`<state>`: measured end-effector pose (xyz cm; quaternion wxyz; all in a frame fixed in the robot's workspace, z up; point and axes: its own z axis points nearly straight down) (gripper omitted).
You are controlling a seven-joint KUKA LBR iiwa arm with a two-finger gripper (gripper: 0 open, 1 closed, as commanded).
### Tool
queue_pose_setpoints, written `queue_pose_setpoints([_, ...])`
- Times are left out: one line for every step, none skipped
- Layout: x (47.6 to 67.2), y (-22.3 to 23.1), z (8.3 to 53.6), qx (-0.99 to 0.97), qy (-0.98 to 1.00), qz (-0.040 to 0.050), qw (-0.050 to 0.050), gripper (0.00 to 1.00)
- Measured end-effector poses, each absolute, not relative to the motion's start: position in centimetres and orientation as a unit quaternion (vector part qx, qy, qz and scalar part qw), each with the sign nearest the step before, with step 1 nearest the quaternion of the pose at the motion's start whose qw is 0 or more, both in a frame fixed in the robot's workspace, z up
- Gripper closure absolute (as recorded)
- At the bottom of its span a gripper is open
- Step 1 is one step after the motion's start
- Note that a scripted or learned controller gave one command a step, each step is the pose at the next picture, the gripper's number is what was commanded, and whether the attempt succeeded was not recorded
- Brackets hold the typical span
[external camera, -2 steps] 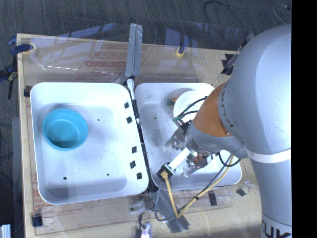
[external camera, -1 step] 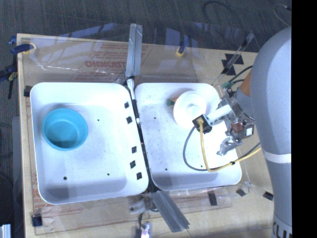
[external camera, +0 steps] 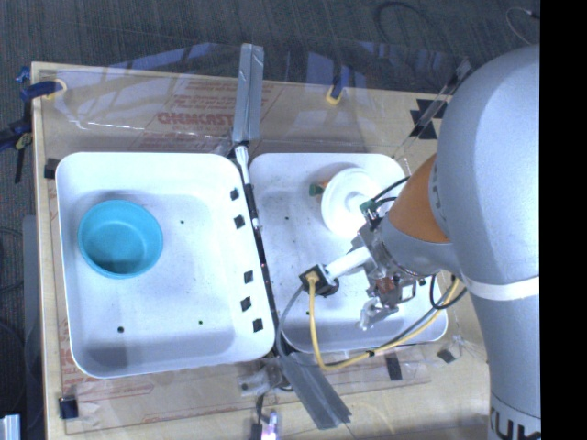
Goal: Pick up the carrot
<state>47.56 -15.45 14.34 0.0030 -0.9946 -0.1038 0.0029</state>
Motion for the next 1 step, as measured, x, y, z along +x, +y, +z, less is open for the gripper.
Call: queue_pose_setpoints([47.63, -15.35, 15.24, -0.994, -0.108, 0.0040, 0.005, 1.00])
